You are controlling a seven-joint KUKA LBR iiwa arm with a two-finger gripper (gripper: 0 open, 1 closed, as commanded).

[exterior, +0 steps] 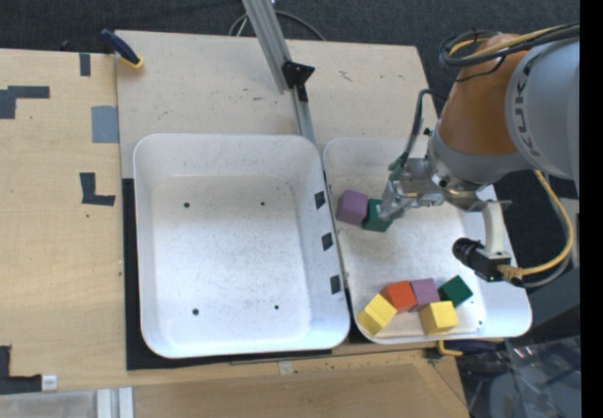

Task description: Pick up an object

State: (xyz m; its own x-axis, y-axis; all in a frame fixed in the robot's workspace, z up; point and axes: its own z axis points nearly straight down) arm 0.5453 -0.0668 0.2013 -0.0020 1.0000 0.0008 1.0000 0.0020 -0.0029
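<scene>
- The grey arm [528,115] with its orange band reaches in from the desk's right edge and bends down over the right bin [363,157].
- The tool [388,209] sits low in the upper left part of the right bin, its tip against a small green block [377,219].
- Whether the tool is spread or pressed together cannot be told; the green block is partly hidden under it, so a hold on it cannot be confirmed.
- A purple block [352,208] lies just beside the green block, on its left, close to the wall shared with the left bin [226,247].
- Five more blocks cluster along the right bin's near edge: a yellow block [379,313] at the left, an orange block [401,296] and a mauve block [425,291] behind it, a second yellow block [438,316] toward the right, and a dark green block [456,291] at the far right of the group.
- A slanted metal pole [259,11] rises from the desk's far edge, above the gap between the bins.
- A blue-and-yellow tool handle [122,49] lies near the desk's far left corner.
</scene>
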